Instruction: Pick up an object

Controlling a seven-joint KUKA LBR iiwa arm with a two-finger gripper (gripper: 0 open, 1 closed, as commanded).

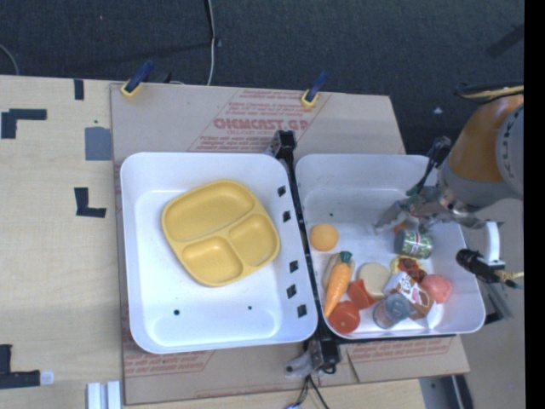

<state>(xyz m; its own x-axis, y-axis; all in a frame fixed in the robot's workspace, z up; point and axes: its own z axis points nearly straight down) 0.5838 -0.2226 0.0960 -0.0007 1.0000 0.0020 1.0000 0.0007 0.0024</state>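
Grey and orange, the arm reaches from the right into the right bin (pixel 358 173), its tool (pixel 415 216) hanging just above a small tin (pixel 416 244) among crowded toy food, seemingly lined up to grasp, grip state unclear, on a pale wooden bench (pixel 51 254) over dark floor (pixel 255 24).

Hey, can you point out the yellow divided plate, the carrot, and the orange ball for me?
yellow divided plate (pixel 220 232), camera view, its central ridge
carrot (pixel 337 285), camera view, middle of its orange body
orange ball (pixel 324 237), camera view, its centre
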